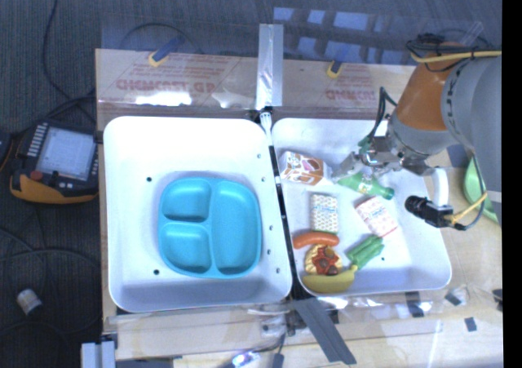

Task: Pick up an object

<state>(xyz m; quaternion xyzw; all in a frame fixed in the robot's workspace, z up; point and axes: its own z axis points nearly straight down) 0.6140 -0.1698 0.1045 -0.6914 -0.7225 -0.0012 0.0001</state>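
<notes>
Pincer [364, 159] at the end of the grey arm hangs low over the far part of the right-hand shallow white bin [424, 272], and whether it is spread or pressed together I cannot tell from this slant. Just beneath and toward the bench's near side lies the likeliest target, a glossy green plastic bottle-like piece [369, 186], its long axis running across the bin, touching or nearly touching the tool. Beside it lie a flat red-and-white printed packet [376, 215] and a patterned card box [324, 212]; the left bin [130, 154] holds a smooth turquoise divided tray [210, 225].
</notes>
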